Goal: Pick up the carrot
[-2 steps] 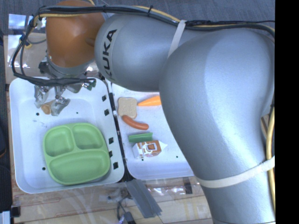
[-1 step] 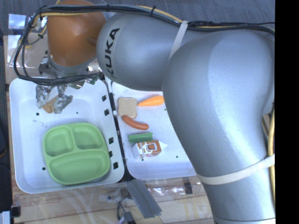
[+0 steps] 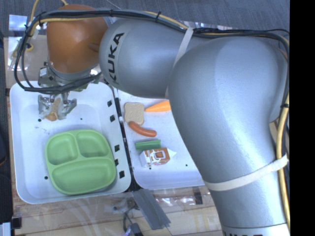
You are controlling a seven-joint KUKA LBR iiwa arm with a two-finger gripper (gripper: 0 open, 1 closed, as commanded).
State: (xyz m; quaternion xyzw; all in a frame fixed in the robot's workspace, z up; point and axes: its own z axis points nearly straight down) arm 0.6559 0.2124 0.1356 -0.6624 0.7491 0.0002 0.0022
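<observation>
The end effector [image 3: 56,106], apparently clenched on a tan scrap, hung at ten o'clock in the left bin [image 3: 19,132], risking missing the carrot [image 3: 158,106] lying right of centre under the arm.

Single fixed overhead camera, slanted down on both bins [image 3: 24,132], arm [image 3: 221,107] probably nearest lens

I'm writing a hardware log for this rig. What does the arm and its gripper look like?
The arm has bulky rounded grey metallic links, with KUKA in black letters on one link. An orange band sits above the wrist. Black and yellow cables run along the top, tied on with pale straps. The gripper is a small bare-metal assembly.
</observation>
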